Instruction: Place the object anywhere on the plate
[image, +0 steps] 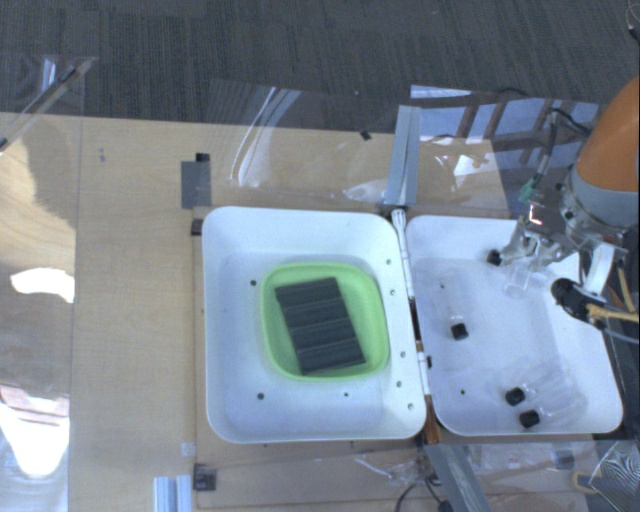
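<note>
BENCH, TWO BINS: a dark grey ridged block (319, 325) lies flat in the well of the green plate (274, 330), which sits in the left bin (225, 330). The block is turned slightly askew to the plate's sides. The arm (608, 150) hangs over the far right corner of the right bin (470, 232), and its gripper (528, 258) is low near that bin's back wall, well apart from plate and block. You can't tell from this angle whether the gripper is open or closed, and nothing is visibly held in it.

Judged from how things lie, the block is already on the plate, so the task looks done, or close to it.

Handling, if you need to re-grip: the block looks stiff, w/ a slab shape and raised ribs running across its top. It's prob. light, plastic or foam, and not fragile. The ribs should give some bite, so slip risk looks low. Take it across the narrow width, approx. mid-length, coming straight down. Watch the plate's raised rim, which is near the block's long sides and leaves little room beside them.

Also in the right bin: a few small black pieces (458, 330) scattered on the floor, too small to ID.
</note>
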